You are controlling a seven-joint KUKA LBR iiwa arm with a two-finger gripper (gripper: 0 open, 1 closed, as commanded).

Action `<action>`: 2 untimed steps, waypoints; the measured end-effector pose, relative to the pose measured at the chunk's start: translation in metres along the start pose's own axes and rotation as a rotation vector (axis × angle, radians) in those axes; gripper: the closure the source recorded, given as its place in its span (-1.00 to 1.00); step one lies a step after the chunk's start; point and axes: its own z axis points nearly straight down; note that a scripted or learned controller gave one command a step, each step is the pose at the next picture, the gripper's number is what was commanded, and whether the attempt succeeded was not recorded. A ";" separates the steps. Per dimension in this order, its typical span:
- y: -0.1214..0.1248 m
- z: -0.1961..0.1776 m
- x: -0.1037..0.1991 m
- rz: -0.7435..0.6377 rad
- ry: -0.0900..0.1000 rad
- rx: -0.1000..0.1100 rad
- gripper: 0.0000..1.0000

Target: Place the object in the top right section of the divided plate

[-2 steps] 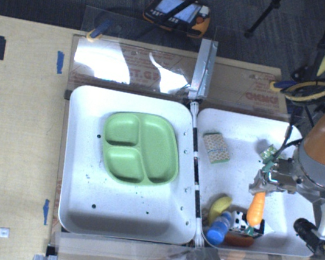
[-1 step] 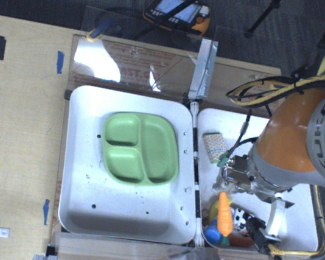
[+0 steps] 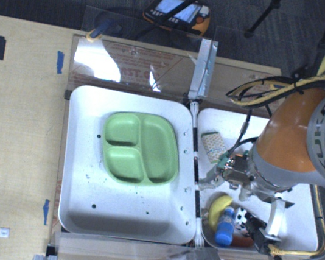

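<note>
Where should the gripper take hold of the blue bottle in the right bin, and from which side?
Probably across the middle of the blue bottle, coming from above. It lies on its side, cap pointing away, with the yellow banana touching its left, so the fingers have little room there.

Bench (image 3: 14, 132) bearing two white bins (image 3: 76, 204)

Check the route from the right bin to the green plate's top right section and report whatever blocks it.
Nothing lies on the green divided plate. Between it and the right bin's objects stand the two bins' adjoining raised rims, which a carried object must clear.
</note>
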 end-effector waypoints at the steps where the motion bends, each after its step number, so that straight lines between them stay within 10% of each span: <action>1: 0.001 -0.009 0.001 -0.002 -0.001 0.000 1.00; 2: -0.014 0.019 0.087 0.125 -0.001 0.002 1.00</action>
